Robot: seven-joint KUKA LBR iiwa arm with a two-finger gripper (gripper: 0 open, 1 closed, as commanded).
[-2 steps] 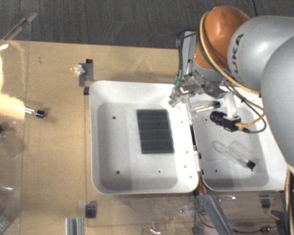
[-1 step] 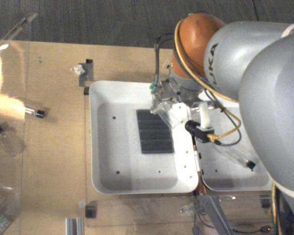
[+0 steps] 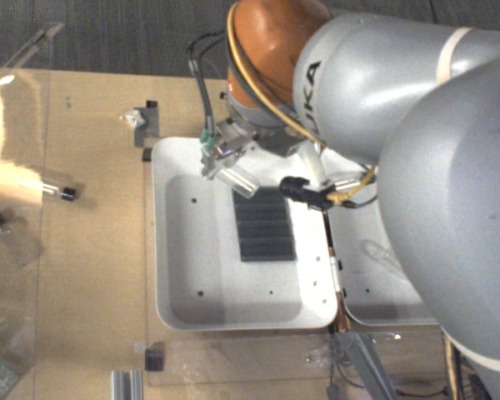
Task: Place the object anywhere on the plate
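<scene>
Grey KUKA arm [image 3: 417, 140] with the orange band [image 3: 271, 32] fills the right and top of the camera view, reaching in over the left white bin [image 3: 171, 248]. Gripper [image 3: 225, 169] sits over the bin's upper edge, near the top-left of a dark ribbed rectangular plate [image 3: 264, 223] lying flat on the bin floor, roughly centre-right. Gripper tip looks just beside or touching the plate's upper left corner; can't tell which. Gripper state: can't tell, the end is too small and blurred, and nothing is visibly held. Task object: can't make out any separate item on the plate or in the bin. Black and yellow cables [image 3: 325, 192] hang off the wrist across the plate's upper right. Right white bin [image 3: 375, 302] mostly covered by the arm. Wooden bench [image 3: 83, 290] around both bins.
</scene>
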